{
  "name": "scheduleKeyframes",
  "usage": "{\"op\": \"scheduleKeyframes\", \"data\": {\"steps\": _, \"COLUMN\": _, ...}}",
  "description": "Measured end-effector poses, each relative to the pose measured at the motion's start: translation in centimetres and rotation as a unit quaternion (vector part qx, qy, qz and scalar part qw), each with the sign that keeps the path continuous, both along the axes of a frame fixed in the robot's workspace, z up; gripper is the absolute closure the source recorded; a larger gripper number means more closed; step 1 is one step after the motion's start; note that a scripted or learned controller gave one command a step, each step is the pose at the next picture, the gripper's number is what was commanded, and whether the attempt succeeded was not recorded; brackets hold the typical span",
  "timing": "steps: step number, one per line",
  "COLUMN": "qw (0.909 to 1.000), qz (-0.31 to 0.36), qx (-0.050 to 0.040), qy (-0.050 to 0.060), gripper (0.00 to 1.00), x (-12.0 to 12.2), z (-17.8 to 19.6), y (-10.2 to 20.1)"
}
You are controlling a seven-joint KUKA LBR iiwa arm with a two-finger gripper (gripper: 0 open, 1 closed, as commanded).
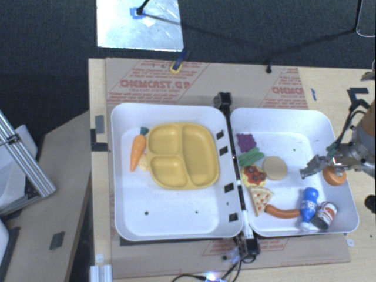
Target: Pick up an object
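The right bin [294, 128] holds several toy foods: purple grapes [245, 140], a green piece [251, 156], a round beige disc [275, 168], a pizza slice [258, 195], a sausage [282, 212], a blue bottle [308, 204] and a small can [324, 214]. An orange ball [335, 177] lies at the bin's right side. My gripper [318, 165] hangs low over the right part of this bin, just left of the orange ball and right of the beige disc. I see nothing held in it.
The left bin [126, 216] carries a yellow divided plate [179, 155] and a toy carrot [137, 149] beside it. A black hinge strip [231, 157] runs between the bins. The arm [361, 154] crosses the right bin's right rim.
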State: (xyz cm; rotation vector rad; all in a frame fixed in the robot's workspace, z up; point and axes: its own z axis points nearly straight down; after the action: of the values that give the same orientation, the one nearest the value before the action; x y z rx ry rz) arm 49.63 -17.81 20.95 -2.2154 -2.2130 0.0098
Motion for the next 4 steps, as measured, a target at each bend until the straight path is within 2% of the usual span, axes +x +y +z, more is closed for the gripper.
{"op": "scheduleKeyframes", "data": {"steps": 1, "qw": 1.0000, "qz": 0.002, "qx": -0.0017, "qy": -0.007, "gripper": 0.00, "x": 0.3, "z": 0.7, "y": 0.0}}
{"op": "scheduleKeyframes", "data": {"steps": 2, "qw": 1.0000, "qz": 0.002, "qx": -0.0008, "qy": -0.005, "gripper": 0.00, "x": 1.0, "z": -4.6, "y": 0.9}}
{"op": "scheduleKeyframes", "data": {"steps": 3, "qw": 0.9999, "qz": 0.001, "qx": -0.0053, "qy": -0.013, "gripper": 0.00, "x": 1.1, "z": -10.3, "y": 0.6}}
{"op": "scheduleKeyframes", "data": {"steps": 4, "qw": 1.0000, "qz": 0.001, "qx": -0.0017, "qy": -0.009, "gripper": 0.00, "x": 1.4, "z": -12.0, "y": 0.6}}
